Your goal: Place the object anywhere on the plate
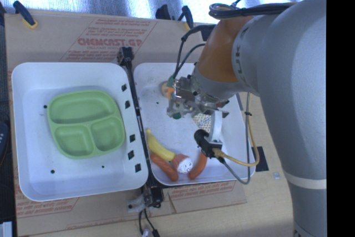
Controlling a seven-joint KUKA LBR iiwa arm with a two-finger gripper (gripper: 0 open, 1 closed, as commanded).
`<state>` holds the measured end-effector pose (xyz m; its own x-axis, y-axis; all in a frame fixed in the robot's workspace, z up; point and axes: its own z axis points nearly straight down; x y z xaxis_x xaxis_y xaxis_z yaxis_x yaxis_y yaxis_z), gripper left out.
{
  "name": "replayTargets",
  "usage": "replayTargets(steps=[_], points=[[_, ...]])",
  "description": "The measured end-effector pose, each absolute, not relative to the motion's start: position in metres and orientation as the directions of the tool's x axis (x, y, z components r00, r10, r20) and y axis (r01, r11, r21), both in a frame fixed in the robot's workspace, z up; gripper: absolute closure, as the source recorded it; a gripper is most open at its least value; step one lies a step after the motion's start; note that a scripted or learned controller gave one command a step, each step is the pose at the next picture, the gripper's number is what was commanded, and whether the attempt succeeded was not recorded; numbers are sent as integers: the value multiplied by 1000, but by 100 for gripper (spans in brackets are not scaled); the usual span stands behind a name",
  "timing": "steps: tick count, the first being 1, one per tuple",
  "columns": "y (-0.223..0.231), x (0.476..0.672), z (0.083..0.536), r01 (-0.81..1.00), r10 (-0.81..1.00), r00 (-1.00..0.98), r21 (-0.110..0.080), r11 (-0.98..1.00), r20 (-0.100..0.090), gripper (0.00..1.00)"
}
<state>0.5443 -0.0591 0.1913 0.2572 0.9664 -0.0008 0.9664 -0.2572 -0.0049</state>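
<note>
The green three-compartment plate (pixel 83 125) lies in the left bin (pixel 28 175) with nothing on it. My gripper (pixel 177 109) hangs low over the upper middle of the right bin (pixel 152 77), well right of the plate. A small orange and yellow piece (pixel 166 87) peeks out just left of the gripper, partly hidden by it. A tiny green bit (pixel 176 115) shows at the gripper's lower tip; whether it is held is unclear. At the bin's front lie a yellow banana (pixel 158 147), two orange sausages (pixel 165 167) (pixel 198 167) and a white and red piece (pixel 183 164).
A black clip rail (pixel 131 108) divides the two bins. A checkered item (pixel 203 119) sits under the wrist. A yellow cable (pixel 238 162) and black connector (pixel 204 141) hang from the arm over the right bin's front right. Cardboard surrounds the bins.
</note>
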Motion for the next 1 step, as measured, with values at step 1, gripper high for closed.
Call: replayTargets(steps=[1], points=[[36,531,191,861,861,509,-6,-509,-1,100]])
